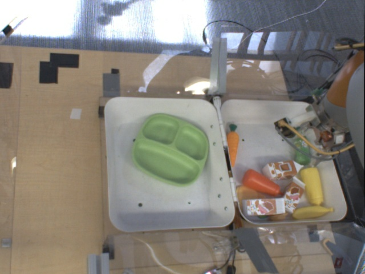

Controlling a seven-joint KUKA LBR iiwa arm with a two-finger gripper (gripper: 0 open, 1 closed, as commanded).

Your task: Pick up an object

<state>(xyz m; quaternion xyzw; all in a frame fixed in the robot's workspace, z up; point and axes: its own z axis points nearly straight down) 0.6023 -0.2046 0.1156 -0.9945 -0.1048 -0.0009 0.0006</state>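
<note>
My gripper (312, 137) hangs over the far right side of the right bin (256, 116), just above a small green object (301, 152) that it partly hides. I cannot make out anything held in it. In the same bin lie a carrot (232, 144) along the left wall, an orange-red pepper (261, 182), a small printed carton (280, 169), a second carton (293, 196), a longer carton (264, 206), a yellow cob-shaped piece (312, 185) and a yellow banana (312, 212).
The left bin (122, 210) holds a green divided plate (170, 148). A raised divider (224, 153) separates the two bins. A metal post (218, 64) stands behind them. Cables run at the back right.
</note>
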